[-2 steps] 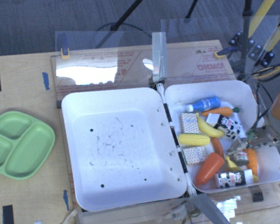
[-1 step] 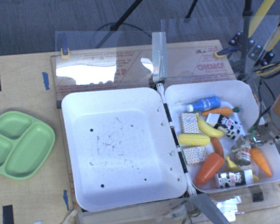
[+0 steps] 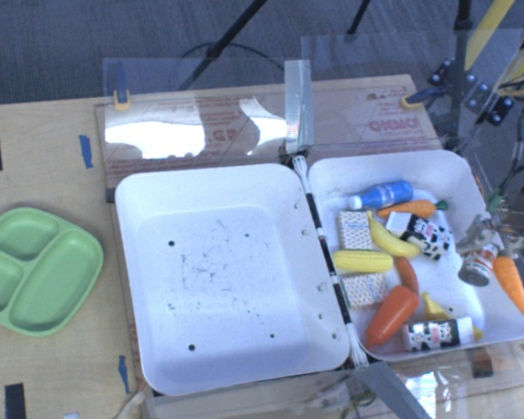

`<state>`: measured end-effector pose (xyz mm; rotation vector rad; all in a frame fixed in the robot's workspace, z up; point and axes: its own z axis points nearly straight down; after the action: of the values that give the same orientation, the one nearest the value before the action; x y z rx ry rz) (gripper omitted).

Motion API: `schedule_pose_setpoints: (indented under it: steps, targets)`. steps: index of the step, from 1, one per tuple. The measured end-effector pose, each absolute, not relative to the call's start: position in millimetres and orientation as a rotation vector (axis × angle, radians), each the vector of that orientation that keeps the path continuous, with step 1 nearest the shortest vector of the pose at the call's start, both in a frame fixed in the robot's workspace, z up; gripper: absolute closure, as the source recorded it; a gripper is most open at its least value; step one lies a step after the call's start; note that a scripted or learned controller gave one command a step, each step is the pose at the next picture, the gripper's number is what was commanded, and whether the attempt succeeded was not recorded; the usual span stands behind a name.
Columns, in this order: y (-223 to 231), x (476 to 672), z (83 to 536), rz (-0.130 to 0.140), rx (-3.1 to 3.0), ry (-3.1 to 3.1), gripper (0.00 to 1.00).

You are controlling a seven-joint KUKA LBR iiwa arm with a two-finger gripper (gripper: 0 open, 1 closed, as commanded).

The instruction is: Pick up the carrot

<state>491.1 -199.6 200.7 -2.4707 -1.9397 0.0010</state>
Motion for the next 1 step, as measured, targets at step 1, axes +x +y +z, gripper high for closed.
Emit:
schedule_pose_setpoints:
  steps: [1]
  targets:
    - [-199.6,491.2,200.9,0.001,-2.471,-1.94,0.0]
